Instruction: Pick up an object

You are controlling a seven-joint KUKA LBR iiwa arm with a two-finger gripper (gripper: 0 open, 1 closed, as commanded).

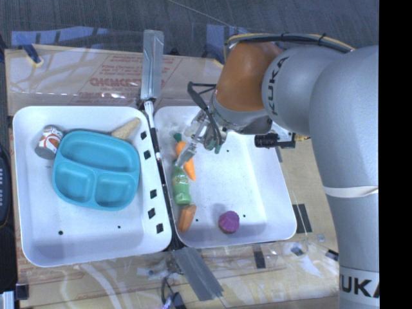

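Note:
My gripper (196, 139) hangs low over the far left part of the right bin (257, 192). Its tip is right by an orange carrot piece (182, 148), and I cannot see whether they touch. A second orange carrot (190, 170) lies just below it. Along the same left wall lie a green bottle-shaped item (181, 189) and an orange-brown item (187, 217). A purple round object (228, 222) rests near the bin's front. A small green thing (177, 136) sits beside the gripper tip.
The left bin (38, 230) bears a blue divided tray (96, 169), a small can-like object (48, 140) at its far left and a tan cone-shaped item (125, 129) at the back. The arm's grey body (322, 89) covers the right bin's back right.

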